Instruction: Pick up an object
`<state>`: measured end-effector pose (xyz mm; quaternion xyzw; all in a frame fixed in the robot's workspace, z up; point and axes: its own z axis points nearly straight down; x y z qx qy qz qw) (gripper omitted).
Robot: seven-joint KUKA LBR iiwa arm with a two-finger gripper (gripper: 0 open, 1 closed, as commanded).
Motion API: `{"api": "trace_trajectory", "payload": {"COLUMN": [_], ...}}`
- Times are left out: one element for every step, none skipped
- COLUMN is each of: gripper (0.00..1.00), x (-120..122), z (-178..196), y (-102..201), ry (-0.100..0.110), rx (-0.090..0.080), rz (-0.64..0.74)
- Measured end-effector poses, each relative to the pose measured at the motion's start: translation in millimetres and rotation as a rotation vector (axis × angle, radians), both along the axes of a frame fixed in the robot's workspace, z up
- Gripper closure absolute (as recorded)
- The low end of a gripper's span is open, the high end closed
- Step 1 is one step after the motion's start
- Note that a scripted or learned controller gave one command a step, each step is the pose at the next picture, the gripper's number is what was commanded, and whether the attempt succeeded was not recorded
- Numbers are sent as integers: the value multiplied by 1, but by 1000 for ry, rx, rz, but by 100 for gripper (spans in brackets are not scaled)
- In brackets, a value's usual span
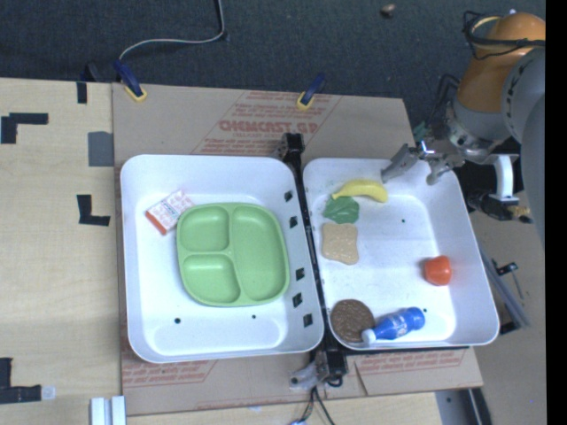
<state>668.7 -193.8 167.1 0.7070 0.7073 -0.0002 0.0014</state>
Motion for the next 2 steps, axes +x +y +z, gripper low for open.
{"api": "trace_trajectory", "payload": {"gripper": [0,100], "x": [-1,-5], "z": [-74,-67], "y": [49,50], "ry": [5,25], "rx": [3,8], "rz": [1,4]}}
